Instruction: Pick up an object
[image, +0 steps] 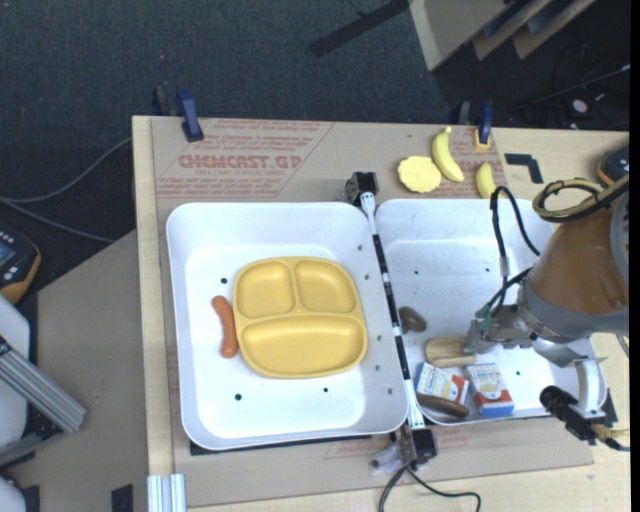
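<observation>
My gripper (482, 337) is down inside the right bin (440, 250), at its front half, with the grey and orange arm (575, 280) reaching in from the right. Its tip sits right at the right end of a tan bread-like piece (448, 350). In front of that lie two small cartons (432, 382) (487, 388) and a dark brown sausage (443, 405). A small brown lump (411, 320) rests by the bin's left wall.
The left bin (200, 250) holds a yellow divided plate (298, 316) with an orange hot dog (226, 326) beside it. Behind the right bin, on the bench, lie two bananas (447, 155) (485, 180) and a yellow round piece (419, 174). A black cable (500, 225) loops over the right bin.
</observation>
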